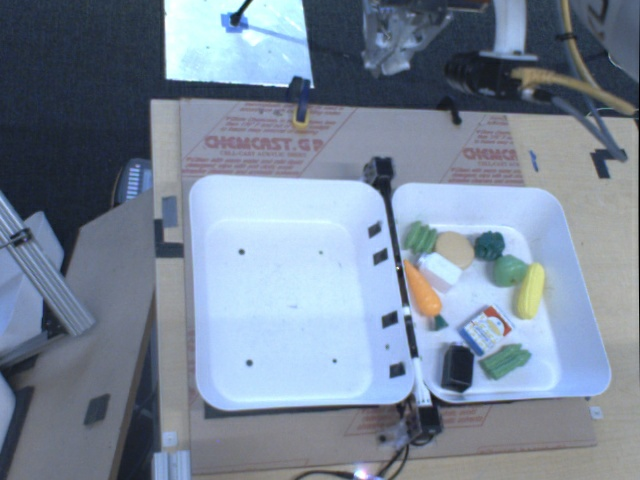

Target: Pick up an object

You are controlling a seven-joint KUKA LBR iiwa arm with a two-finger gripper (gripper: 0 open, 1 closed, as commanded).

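Bright even light; glare on white bins (pixel 285 190); soft shadows; slight blur, low res.

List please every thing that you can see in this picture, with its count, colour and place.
bins: 2, white, side by side on the bench
carrot: 1, orange, right bin, left side
corn cob: 1, yellow, right bin, right side
small carton: 1, blue, white and red, right bin, middle
black block: 1, black, right bin, near edge
green toy vegetables: 4, green, spread in the right bin
gripper: 1, grey, above the bench's far edge
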